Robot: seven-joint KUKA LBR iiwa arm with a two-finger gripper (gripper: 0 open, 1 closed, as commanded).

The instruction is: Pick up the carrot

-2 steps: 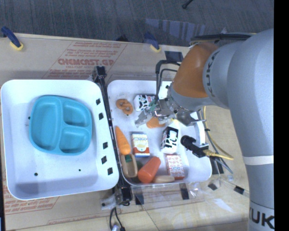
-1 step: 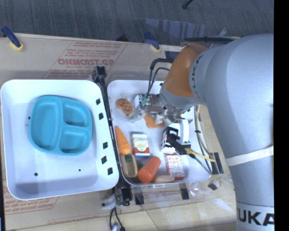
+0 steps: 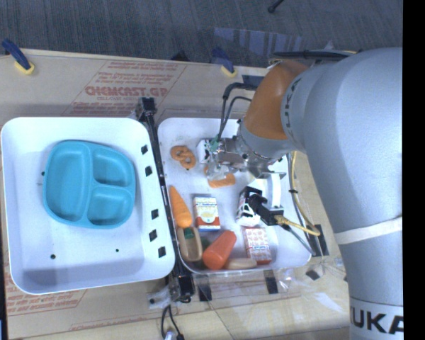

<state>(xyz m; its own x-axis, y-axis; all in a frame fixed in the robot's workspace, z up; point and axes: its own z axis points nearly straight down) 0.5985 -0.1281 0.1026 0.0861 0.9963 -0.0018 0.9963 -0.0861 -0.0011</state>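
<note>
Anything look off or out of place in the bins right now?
Nothing looks spilled or damaged. The carrot lies against the right bin's left wall, apart from the end effector, which hangs over a small orange item instead.

Arm: bulky grey metal, in from the right | wrist: orange band, angled down-left | hand (image 3: 219, 163): low, pointing left

We've got a table (image 3: 49, 310) with cardboard sheeting (image 3: 92, 83) on it, carrying two white bins (image 3: 14, 211) side by side.
</note>
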